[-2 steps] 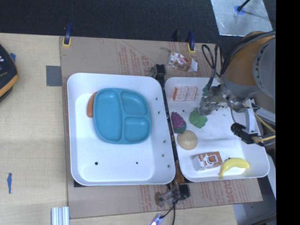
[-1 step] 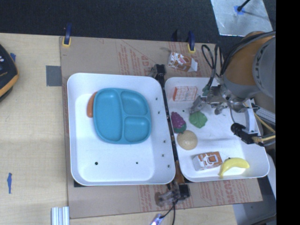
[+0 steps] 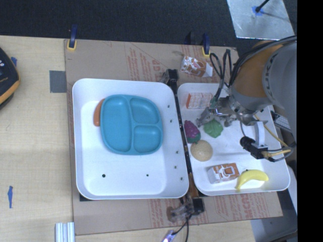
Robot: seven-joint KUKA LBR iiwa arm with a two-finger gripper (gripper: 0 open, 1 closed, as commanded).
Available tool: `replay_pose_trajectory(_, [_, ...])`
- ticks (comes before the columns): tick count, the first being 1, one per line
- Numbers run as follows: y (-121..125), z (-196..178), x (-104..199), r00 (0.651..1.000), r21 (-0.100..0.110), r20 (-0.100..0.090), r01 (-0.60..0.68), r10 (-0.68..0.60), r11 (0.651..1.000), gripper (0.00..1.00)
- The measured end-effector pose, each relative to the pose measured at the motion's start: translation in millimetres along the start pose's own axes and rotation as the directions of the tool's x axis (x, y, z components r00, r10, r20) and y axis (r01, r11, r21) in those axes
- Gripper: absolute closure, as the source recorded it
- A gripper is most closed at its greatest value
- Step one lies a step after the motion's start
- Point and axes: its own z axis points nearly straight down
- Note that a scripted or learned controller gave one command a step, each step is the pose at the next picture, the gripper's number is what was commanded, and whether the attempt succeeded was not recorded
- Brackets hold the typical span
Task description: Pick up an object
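My gripper hangs in the upper middle of the right bin, open, with its fingers spread just above a green lumpy object. Nothing is between the fingers. To the left of the green object lies a purple object. Below them rests a beige ball. A small carton and a yellow banana lie near the bin's front edge. An orange and white packet sits at the bin's back left.
The left bin holds a blue divided plate with an orange object tucked under its left side. A snack packet lies on the cardboard behind the right bin. Black cables trail from the wrist over the right bin.
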Motion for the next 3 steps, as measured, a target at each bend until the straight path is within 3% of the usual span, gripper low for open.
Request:
replay_pose_trajectory(1, [17,-1,6,1.0,-0.003,0.0,-0.001,0.001,1.0,0.0])
replay_pose_trajectory(2, [50,-1,16,1.0,-0.003,-0.002,-0.002,0.002,1.0,0.0])
replay_pose_trajectory(3, [50,-1,-30,1.0,-0.004,0.0,-0.004,0.004,1.0,0.0])
